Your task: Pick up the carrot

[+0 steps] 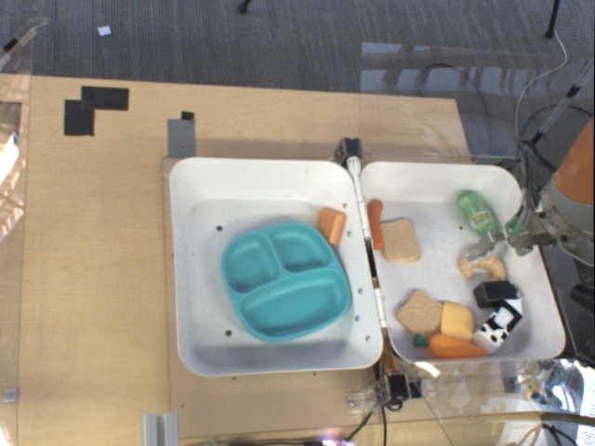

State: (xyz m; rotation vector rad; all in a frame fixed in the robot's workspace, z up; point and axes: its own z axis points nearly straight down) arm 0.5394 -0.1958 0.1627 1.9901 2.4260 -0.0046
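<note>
The gripper (491,245) is reaching in from the right over the right bin (423,177), and I cannot tell how far it is open or if it is holding anything. Its tip is hanging just above a pale beige piece (483,267), near the green bottle (477,211). The carrot (456,347) is orange and long, lying flat at the near wall of the right bin, beside a yellow block (456,321). It is lying well apart from the gripper, toward the near side.

arm (578,179) cut off at right edge, tool (493,242) grip unclear
</note>
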